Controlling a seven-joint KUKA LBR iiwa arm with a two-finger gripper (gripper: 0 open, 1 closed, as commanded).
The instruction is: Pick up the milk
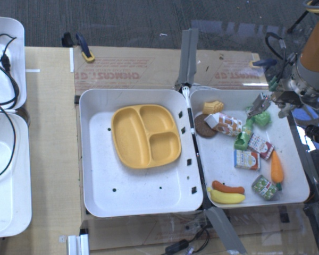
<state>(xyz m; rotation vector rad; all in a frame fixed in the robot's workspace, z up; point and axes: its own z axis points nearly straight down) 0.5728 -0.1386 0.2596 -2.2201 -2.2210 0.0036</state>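
Two white bins sit side by side on the desk [48, 89]. Among the right bin's [297, 195] toys, the milk [224, 122] lies on its side. Near the back rim, the claw [260, 105] hangs spread.

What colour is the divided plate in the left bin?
Yellow-orange; the plate shows best in the camera view.

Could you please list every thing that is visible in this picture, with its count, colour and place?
milk carton: 1, white and orange, lying in right bin, upper left
cheese wedge: 1, yellow, above the milk carton
cookie: 1, brown, right bin's left edge
green vegetable: 1, right bin, top
juice boxes: about 3, mixed colours, right bin, middle
carrot: 1, orange, right side
hot dog: 1, bottom
banana: 1, yellow, bottom
divided plate: 1, yellow, left bin
right bin: 1, white
tool: 1, grey, over right bin's top
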